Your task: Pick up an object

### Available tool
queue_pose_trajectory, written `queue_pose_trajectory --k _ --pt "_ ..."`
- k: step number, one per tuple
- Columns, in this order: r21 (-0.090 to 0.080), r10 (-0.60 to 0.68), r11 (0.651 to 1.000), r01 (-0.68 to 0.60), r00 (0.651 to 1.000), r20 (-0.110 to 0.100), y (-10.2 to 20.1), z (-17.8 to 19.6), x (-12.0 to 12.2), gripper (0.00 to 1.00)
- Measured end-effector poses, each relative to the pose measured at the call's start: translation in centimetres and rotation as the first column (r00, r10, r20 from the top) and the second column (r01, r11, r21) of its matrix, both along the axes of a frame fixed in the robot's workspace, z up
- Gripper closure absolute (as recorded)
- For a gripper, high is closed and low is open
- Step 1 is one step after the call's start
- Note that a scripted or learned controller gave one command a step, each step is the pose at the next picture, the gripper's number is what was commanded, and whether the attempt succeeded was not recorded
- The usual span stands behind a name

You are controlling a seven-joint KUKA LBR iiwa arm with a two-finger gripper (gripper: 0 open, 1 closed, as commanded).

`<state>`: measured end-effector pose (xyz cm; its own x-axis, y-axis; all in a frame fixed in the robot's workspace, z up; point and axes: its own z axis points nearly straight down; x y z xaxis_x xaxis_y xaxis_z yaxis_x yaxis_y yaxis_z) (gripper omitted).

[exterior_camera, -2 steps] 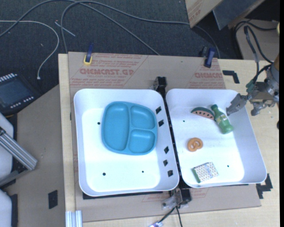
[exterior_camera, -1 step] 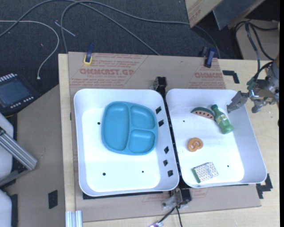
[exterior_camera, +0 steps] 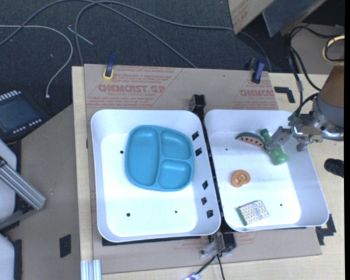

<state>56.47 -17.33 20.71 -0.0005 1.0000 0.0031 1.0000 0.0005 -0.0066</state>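
Resting on plywood bench (exterior_camera: 164,82), white bins (exterior_camera: 109,219)

Dark grey carpet floor (exterior_camera: 164,27) strewn with thin white cables (exterior_camera: 52,24). Tan cardboard-topped bench (exterior_camera: 164,82), red print, blue clamps (exterior_camera: 109,70) at far edge. Brown cardboard box (exterior_camera: 246,13) beyond.

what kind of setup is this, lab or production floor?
Most likely a research lab bench for robot picking. Two white bins sit on a clamped board with toy-like items: a blue divided plate, a watermelon slice, a pretzel. Loose cables trail over the dark floor behind.
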Motion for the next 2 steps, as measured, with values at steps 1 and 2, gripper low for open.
queue_pose_trajectory --k 1,2 --pt "0.0 -0.001 1.0 0.001 1.0 -0.001 -0.3 -6.2 0.4 0.0" --pt "-0.012 -0.002 1.0 0.002 1.0 0.022 -1.3 -9.8 1.1 0.0"
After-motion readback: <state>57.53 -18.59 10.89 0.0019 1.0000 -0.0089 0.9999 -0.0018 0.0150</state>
